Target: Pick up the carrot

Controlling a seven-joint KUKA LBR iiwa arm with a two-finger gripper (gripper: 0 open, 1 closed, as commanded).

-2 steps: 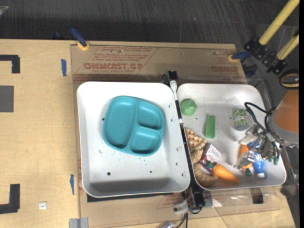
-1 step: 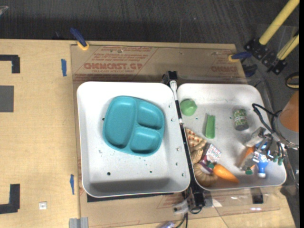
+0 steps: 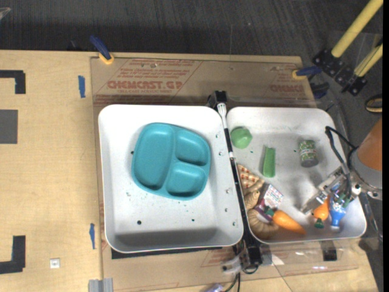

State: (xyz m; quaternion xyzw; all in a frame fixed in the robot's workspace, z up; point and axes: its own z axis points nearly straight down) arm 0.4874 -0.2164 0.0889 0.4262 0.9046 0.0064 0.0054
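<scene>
Nearest the viewer, along the front edge of the right bin (image 3: 355,229), lies the carrot (image 3: 287,220): orange, flat on the bin floor, pointing toward the front right corner. Touching its left end is a small printed packet (image 3: 269,201), with a waffle-patterned piece (image 3: 248,178) and a tan ring-shaped thing (image 3: 258,224) just behind and under it.

Just right of the carrot, the claw (image 3: 331,204) hangs low over the front right corner of the bin. Small orange and blue bits sit at its tips; whether they are parts of the claw or loose items I cannot tell. Open or closed, cannot tell either. The carrot is not between its fingers; it rests apart, near but to the left.

So: not picked yet. The reach looks about done, but the claw seems offset right of the carrot. Left to do: line up over it, close on it, lift.

Farther back in the right bin: a green flat stick (image 3: 268,162) mid-floor, a small can (image 3: 308,152) toward the right wall, a green round piece (image 3: 241,137) by the back left corner.

Left bin (image 3: 115,163) carries a teal divided plate (image 3: 171,160), well apart from the action. Both bins sit on a cardboard sheet (image 3: 152,78) on the table (image 3: 42,163).
</scene>
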